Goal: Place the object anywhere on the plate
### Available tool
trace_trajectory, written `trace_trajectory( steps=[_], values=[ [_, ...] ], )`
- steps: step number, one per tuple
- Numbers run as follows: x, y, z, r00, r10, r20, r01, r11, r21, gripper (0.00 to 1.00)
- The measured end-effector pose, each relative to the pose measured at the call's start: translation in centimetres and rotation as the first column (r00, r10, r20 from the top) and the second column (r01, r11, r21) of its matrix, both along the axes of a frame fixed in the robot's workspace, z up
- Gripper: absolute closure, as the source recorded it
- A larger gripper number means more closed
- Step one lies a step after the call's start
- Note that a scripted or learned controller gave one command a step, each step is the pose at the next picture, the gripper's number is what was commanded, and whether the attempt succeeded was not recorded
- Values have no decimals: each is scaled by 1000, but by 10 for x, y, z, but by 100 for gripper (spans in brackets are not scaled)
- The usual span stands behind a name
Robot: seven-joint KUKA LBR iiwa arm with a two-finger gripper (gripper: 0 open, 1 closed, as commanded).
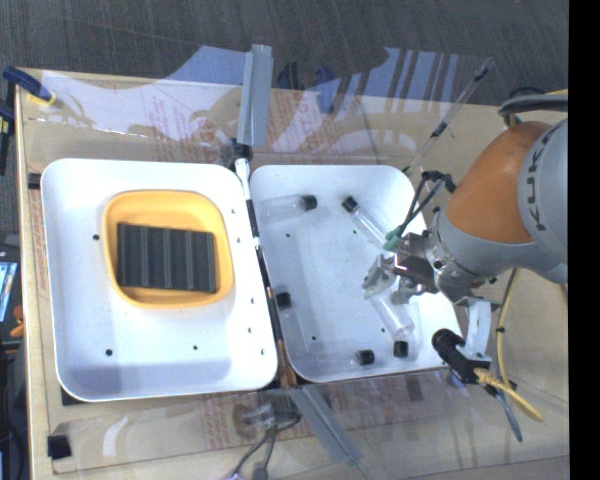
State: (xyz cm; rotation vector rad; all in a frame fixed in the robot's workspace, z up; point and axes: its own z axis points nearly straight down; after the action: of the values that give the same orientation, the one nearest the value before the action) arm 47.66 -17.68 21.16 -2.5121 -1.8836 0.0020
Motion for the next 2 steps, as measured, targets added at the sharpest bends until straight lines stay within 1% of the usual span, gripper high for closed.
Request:
trace_trajectory(
  steps=[1,2],
  values=[
    [0,40,27,999,54,0,-54,999,1,100],
    [84,63,34,937,349,1,-349,937,0,100]
  ],
)
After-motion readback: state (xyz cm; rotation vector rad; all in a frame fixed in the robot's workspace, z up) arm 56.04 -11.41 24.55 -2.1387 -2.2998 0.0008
